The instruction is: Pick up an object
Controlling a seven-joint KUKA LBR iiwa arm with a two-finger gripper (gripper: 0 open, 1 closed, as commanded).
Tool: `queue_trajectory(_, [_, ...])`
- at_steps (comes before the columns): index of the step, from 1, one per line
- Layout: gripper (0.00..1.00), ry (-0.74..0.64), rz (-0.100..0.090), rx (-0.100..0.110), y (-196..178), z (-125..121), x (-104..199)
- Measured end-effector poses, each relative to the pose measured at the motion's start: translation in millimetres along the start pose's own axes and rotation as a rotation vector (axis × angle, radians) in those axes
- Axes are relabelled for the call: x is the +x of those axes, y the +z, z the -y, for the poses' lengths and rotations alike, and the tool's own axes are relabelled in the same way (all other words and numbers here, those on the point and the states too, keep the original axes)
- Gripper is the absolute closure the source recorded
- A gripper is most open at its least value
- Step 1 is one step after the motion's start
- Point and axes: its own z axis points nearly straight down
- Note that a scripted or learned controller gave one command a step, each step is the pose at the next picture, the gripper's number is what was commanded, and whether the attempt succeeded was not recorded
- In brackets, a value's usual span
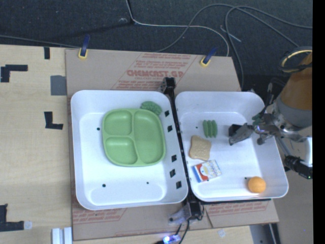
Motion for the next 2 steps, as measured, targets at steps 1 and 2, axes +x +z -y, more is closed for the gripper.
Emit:
queue_trajectory(1, [0.0,0.0,0.001,0.001,43.1,-3.1,-1.1])
queue_trajectory(2, [0.0,0.001,0.0,0.005,97.4,7.0,-6.2])
